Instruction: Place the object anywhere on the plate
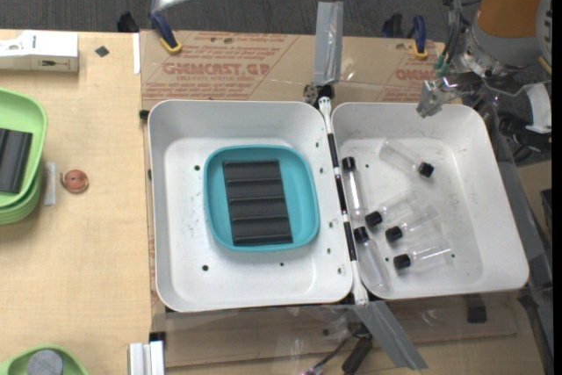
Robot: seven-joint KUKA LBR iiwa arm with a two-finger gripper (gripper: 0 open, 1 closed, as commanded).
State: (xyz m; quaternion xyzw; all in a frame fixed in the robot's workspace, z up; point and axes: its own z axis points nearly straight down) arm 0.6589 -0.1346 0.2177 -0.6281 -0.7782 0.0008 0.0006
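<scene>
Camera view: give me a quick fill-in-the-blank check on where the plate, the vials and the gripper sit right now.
1. The teal plate lies in the ____ bin of this view.
2. The clear vials with black caps lie in the ____ bin.
3. On the plate rests a dark ridged insert, and the number of vials on the plate is ____.
4. The gripper hangs above the ____ edge of the vials' bin.

Missing words: left; right; zero; far

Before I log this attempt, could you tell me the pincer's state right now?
Pincer: above the right bin's far rim; open or shut cannot be told.
</scene>
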